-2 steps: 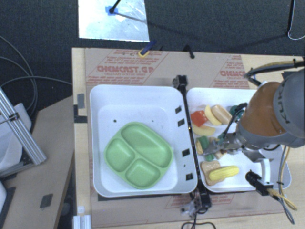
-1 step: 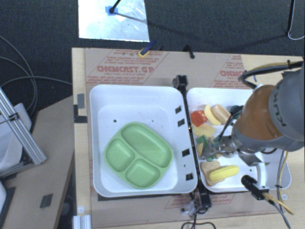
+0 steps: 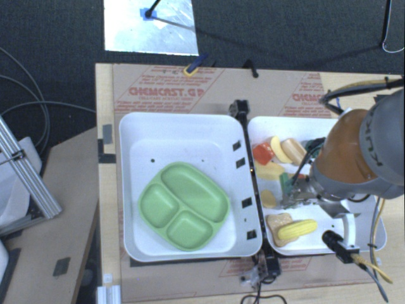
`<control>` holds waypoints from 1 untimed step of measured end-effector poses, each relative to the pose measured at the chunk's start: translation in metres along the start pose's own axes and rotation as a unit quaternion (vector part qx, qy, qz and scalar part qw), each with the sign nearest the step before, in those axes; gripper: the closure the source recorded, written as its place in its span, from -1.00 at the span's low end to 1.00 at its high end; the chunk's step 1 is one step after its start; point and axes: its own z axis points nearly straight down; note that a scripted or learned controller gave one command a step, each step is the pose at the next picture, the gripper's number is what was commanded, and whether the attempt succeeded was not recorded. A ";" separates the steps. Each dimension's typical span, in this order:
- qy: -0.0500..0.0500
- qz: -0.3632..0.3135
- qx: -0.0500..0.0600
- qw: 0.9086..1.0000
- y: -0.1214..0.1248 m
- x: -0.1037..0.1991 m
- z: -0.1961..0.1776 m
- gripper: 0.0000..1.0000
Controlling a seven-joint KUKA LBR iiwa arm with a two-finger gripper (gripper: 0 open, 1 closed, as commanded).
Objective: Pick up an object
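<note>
Although small in this view: toy foods (image 3: 281,170), probably light hollow plastic, stiff and smooth, so likely slippery under metal fingers.
Place of the things: all in the right bin (image 3: 262,126), beside its wall shared with the left bin (image 3: 183,126).
Corn cob (image 3: 297,229): yellow, lying near the front wall of the right bin, touching a tan bread-like piece (image 3: 278,221); best taken across its narrow middle, not by the rounded ends.
Red piece (image 3: 262,152) and yellow-tan pieces (image 3: 288,149): close together toward the back of the right bin, round, apt to roll or squirt out.
Gripper (image 3: 292,192): low over the middle of the right bin, above a small green thing (image 3: 285,183); opening cannot be told, nothing seen held.
Edges: dividing wall just beside the foods, so little side room there for fingers.
Open room: more free floor on the arm's side of the right bin; left bin holding a green divided plate (image 3: 183,204); straight lift upward looks safest.
Table (image 3: 171,87): brown board showing behind the bins.
</note>
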 end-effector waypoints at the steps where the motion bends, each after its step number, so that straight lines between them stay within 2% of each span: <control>1: 0.000 0.000 -0.001 1.000 0.001 0.000 -0.010 1.00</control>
